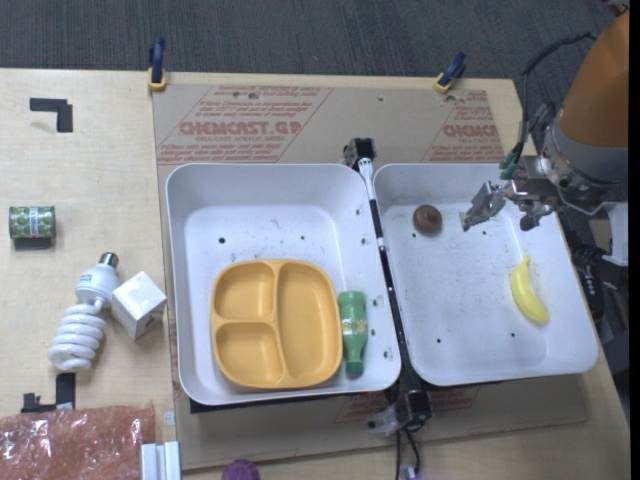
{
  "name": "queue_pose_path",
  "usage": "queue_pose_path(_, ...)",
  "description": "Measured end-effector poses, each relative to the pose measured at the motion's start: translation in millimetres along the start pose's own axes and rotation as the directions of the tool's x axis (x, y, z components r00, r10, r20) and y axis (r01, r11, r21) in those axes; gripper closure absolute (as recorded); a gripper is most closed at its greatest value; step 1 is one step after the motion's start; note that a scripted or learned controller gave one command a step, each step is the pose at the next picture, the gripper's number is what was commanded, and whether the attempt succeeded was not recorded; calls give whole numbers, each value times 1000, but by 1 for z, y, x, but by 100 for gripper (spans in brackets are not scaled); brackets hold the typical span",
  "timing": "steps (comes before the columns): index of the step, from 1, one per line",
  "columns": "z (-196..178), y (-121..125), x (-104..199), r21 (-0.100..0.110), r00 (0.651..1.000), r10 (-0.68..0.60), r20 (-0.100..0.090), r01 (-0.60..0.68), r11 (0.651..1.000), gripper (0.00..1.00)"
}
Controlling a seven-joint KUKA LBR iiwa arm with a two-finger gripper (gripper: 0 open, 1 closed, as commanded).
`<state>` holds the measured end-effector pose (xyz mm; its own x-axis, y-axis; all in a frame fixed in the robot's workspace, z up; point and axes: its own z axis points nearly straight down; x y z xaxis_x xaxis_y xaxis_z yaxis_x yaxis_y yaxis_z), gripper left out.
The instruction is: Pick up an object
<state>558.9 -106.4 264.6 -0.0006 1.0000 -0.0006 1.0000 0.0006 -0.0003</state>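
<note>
Gripper point(497, 204): open, holding nothing, above the right bin point(440, 368).
Banana point(528, 290): near gripper, just beside bin wall.
Risk: fingers may strike that wall; curved fruit may slip.

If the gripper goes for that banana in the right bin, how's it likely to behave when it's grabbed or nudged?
The banana looks curved and smooth, so it may pivot or slide on the right bin floor if nudged off-centre. Lying flat, it seems unlikely to roll far. It looks like a toy, so probably light and stiff, though that is a guess. The gripper hangs above and left of it.
</note>
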Motion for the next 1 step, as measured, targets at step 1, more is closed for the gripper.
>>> queue_pose_path(1, 137, 35, -51, 0, 1000, 2, 0, -2, 1000, 0)
